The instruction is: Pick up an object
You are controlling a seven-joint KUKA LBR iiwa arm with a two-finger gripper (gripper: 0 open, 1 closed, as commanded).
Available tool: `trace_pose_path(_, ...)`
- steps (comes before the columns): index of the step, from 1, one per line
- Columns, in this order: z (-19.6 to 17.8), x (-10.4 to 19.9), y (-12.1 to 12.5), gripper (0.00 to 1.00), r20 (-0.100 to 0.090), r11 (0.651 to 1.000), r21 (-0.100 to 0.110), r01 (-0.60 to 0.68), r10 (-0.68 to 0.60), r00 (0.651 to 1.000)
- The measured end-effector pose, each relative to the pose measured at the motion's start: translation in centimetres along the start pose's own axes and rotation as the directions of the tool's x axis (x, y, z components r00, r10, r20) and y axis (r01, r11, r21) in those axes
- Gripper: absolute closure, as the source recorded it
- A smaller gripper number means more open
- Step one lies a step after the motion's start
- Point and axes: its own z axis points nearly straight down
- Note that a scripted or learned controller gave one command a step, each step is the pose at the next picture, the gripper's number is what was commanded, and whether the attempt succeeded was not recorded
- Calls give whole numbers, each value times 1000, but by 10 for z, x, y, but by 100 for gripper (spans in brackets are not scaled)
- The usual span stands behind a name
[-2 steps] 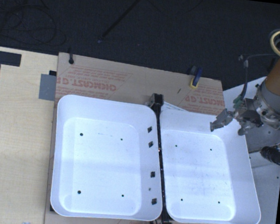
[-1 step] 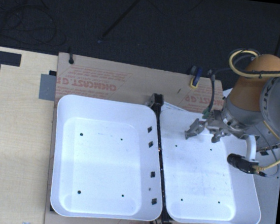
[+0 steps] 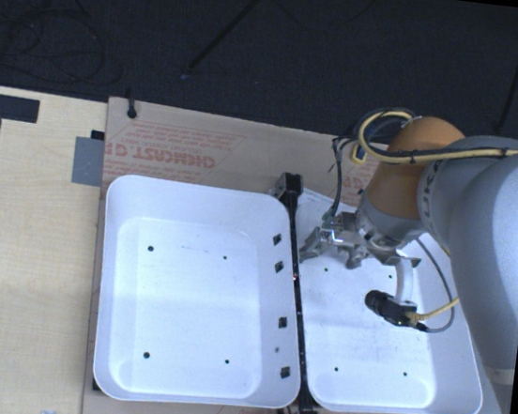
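Observation:
My gripper (image 3: 334, 246) hangs low over the far left corner of the right bin (image 3: 406, 386), close to the divider between the two bins. The grey arm with its orange band (image 3: 414, 165) comes in from the right and covers the bin's far right part. I see no loose object on the visible white floor of either bin, and I see nothing in the gripper. The floor right under the gripper is hidden by the wrist.
The left bin (image 3: 120, 325) lies beside the right one, joined by a black clip strip (image 3: 291, 291). A black plug with a yellow cable (image 3: 390, 307) hangs from the wrist over the right bin. Cardboard lies under the bins; pale bench stretches to the left.

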Motion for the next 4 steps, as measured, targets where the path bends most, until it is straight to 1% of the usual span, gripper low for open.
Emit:
trace_pose_path(1, -15, -4, 1, 100, 2, 1000, -3, -5, 5, 1000)
trace_pose_path(2, -111, 86, 2, 100, 0, 1000, -14, 5, -5, 1000)
trace_pose_path(3, -196, 86, 1, 100, 3, 1000, -13, -1, 1, 1000)
trace_pose_path(4, -98, 151, -1, 100, 2, 1000, 2, 2, -2, 1000)
